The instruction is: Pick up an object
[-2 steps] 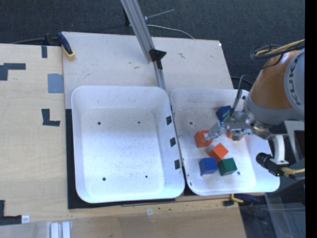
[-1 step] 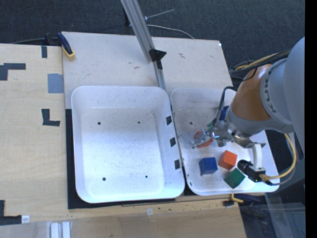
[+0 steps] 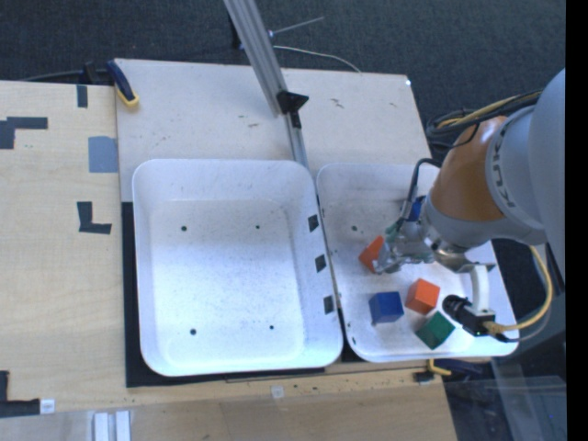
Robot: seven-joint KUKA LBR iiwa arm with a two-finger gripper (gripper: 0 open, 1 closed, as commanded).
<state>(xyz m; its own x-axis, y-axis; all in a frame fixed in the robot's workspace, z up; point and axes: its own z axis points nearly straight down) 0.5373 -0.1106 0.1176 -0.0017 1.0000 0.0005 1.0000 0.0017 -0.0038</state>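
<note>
We judge the reach under way: our jaws (image 3: 390,260), whose opening we cannot tell, sit touching the small orange-red block (image 3: 371,254) in the right-hand shallow white bin (image 3: 354,186), needing closure next.

The grey arm with its orange band (image 3: 478,186) covers the right white bin's (image 3: 354,186) far right side and runs off the right edge, the end effector (image 3: 393,257) looks too small and dark to read, and it hides part of the small orange-red block (image 3: 371,252).
</note>
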